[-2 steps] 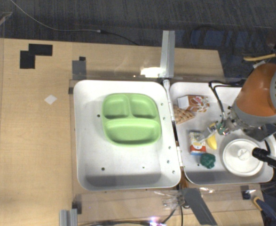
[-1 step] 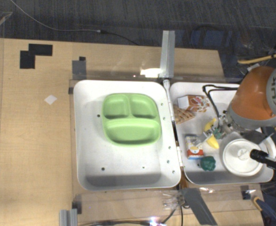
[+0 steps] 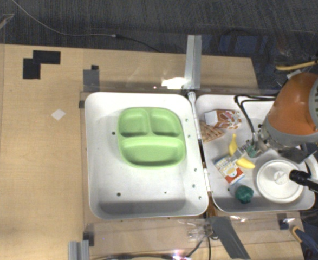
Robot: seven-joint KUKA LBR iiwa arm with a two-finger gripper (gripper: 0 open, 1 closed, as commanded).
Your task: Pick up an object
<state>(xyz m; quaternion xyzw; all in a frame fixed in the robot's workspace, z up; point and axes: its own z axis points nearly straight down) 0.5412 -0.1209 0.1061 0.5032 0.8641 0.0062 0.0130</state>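
Objects for the pick lie in the right bin [image 3: 310,202], and your gripper [image 3: 251,147] is down among them, low over the bin floor just above a yellow banana-shaped toy [image 3: 246,163]. You cannot tell from this slanted overhead view how the tool is set; it is small and dark against the clutter, and nothing can be seen lifted in it. Just left of the tool stands a slim yellow piece [image 3: 233,144], and below that a small carton with red and white print [image 3: 229,168] lies tilted on the floor, touching the banana-shaped toy's left end. Toward the near wall sits a dark green lump [image 3: 244,194]. Right of it you have a round white lidded container [image 3: 278,181], close under the arm's grey wrist. Up near the far left corner of this bin lies a printed snack packet [image 3: 219,122]. The arm [image 3: 294,110], orange-banded, comes in from the right. Across the divider, the left bin [image 3: 102,188] holds a green compartment tray [image 3: 150,136], lying flat near its middle.
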